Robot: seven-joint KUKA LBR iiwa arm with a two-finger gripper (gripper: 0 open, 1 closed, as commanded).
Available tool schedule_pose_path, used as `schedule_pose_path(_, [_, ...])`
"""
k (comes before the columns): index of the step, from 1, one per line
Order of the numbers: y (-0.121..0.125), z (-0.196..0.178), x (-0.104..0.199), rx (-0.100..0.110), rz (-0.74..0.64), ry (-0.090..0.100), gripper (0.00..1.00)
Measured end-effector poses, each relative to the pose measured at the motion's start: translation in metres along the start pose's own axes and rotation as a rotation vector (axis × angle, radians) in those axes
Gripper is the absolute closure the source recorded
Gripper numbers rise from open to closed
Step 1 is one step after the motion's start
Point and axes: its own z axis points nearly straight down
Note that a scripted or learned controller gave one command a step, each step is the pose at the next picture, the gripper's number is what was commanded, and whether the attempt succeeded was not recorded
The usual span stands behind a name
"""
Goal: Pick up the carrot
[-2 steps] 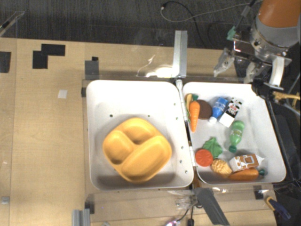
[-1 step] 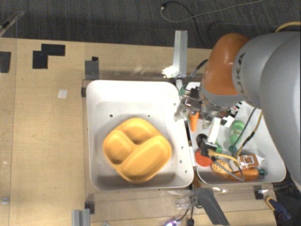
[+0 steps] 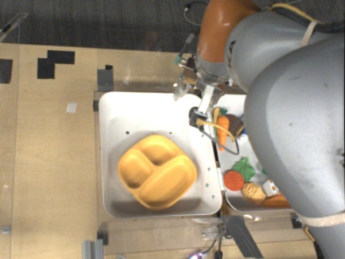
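The camera view is looking down on a pale wooden bench (image 3: 54, 161), with dark carpet (image 3: 108, 15) running along the far side and a few black patches (image 3: 54, 63) sitting on the wood at the upper left. Two white bins are lying side by side. The left bin (image 3: 108, 144) is holding a large yellow lobed toy (image 3: 156, 169), resting in its middle. The right bin (image 3: 230, 200) is mostly being covered by the grey arm (image 3: 291, 107), which is reaching in from the right.

The gripper (image 3: 200, 90) is hanging over the wall between the two bins, near their far end. Whether it is apart or together cannot be told, nor whether it is touching anything.

The carrot (image 3: 222, 129) is lying in the right bin just beside that wall, close below the gripper, with its green top pointing toward the far side. A dark brown piece (image 3: 235, 124) is sitting next to it. Nearer the camera, a red tomato (image 3: 233, 181), a green leafy piece (image 3: 245, 168) and a knobbly tan piece (image 3: 253, 190) are crowding together.
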Motion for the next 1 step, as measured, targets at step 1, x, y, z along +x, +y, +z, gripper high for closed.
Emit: schedule_pose_path(1, [-0.0353, 0.083, 0.0809, 0.005, 0.092, -0.001, 0.0])
